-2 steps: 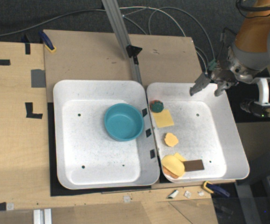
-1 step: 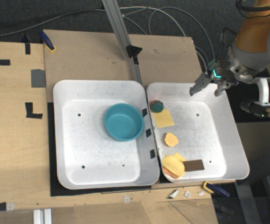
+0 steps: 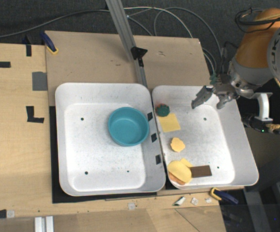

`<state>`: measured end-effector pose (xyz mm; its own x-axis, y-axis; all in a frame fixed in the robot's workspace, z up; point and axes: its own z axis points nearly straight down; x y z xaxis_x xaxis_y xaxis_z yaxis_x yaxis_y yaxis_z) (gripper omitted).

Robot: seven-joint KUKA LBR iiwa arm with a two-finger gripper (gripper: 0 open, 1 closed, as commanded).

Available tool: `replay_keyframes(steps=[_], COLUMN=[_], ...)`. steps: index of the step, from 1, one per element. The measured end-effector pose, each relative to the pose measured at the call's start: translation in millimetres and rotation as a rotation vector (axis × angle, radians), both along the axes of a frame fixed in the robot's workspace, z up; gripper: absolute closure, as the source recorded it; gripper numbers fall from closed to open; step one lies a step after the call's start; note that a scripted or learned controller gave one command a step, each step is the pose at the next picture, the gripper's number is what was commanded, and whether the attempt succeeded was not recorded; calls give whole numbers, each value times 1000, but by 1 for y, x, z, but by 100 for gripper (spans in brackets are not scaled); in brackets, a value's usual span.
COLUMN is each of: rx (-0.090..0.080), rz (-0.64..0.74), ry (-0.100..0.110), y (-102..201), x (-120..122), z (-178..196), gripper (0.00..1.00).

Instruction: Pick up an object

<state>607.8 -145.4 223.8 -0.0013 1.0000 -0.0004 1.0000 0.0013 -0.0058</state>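
Upper right of the frame: gripper point(image 3: 210, 99) hanging over the top edge of the right bin point(image 3: 236, 144), its 2 fingers point(image 3: 199, 98) spread apart, nothing between them. In that bin's left part — a small teal ball point(image 3: 164, 110) near the top, just below it a flat pale yellow square point(image 3: 169, 123), lower a small yellow lump point(image 3: 177, 144), and at the bottom a larger yellow piece point(image 3: 179, 171) beside a brown block point(image 3: 200, 171). In the left bin point(image 3: 77, 144), centre — 1 teal bowl point(image 3: 127, 125), upright, well apart from the gripper.
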Motion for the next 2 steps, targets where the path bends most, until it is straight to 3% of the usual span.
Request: replay_keyframes(steps=[2], rx=[0], rz=[1], ry=[1], y=[4], x=[3], z=[-91], gripper=[0])
